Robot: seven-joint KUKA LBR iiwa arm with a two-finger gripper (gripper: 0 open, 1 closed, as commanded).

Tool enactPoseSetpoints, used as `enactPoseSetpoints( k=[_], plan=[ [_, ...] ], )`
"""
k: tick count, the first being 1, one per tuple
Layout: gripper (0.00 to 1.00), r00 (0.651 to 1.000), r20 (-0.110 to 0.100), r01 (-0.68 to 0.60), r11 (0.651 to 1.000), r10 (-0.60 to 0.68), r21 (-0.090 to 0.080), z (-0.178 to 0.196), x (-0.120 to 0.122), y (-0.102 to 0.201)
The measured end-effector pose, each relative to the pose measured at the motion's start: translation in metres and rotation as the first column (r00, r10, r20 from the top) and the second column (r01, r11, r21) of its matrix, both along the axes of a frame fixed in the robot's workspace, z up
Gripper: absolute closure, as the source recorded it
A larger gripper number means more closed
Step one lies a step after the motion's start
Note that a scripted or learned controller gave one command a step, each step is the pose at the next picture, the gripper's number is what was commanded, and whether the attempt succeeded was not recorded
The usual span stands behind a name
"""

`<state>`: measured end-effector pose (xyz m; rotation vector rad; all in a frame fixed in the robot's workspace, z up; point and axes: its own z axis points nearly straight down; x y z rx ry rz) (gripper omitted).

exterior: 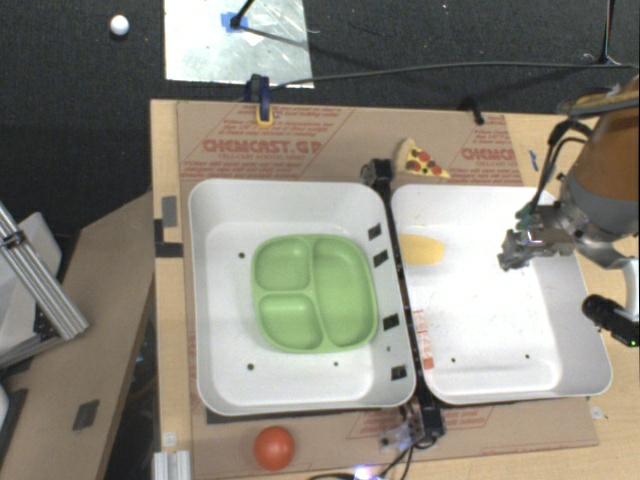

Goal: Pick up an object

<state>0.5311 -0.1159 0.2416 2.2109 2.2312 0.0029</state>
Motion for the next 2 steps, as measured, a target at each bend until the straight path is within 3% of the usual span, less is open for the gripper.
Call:
enactPoseSetpoints(
  k=[2],
  plan=[
    [1.00, 1.000, -0.001, -0.001, 1.000, 0.001, 0.001, 0.002, -0.008, 0.111]
  ],
)
